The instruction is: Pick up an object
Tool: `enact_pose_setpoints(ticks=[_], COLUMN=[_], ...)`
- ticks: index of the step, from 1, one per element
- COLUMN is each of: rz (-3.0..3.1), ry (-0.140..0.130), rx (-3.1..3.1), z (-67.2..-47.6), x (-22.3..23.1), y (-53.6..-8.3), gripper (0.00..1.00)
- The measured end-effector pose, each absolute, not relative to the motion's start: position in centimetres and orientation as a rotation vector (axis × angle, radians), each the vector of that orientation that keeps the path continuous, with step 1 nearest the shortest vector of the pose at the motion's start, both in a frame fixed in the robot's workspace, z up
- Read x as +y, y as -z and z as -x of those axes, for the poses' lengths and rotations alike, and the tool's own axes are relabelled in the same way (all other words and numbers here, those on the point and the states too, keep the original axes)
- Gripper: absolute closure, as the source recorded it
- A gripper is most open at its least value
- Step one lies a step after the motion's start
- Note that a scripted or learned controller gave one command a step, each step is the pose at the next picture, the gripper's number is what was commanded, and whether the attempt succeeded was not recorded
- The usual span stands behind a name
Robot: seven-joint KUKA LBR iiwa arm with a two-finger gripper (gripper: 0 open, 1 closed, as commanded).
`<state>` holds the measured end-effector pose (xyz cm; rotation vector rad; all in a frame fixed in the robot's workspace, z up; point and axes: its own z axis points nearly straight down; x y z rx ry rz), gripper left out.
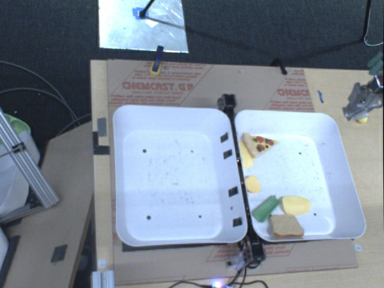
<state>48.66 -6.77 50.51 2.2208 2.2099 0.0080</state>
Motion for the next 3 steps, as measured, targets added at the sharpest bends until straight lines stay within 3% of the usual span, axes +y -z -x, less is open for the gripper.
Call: enact_pose_setpoints(ticks=[2,3], rz=[-2.222,-2.221], ry=[0.000,0.001], rx=[2.217,2.222], z=[-48.6,-49.4], x=[-19.8,-20.7], y=[-42.2,-37.6], gripper=[1.00,1.00])
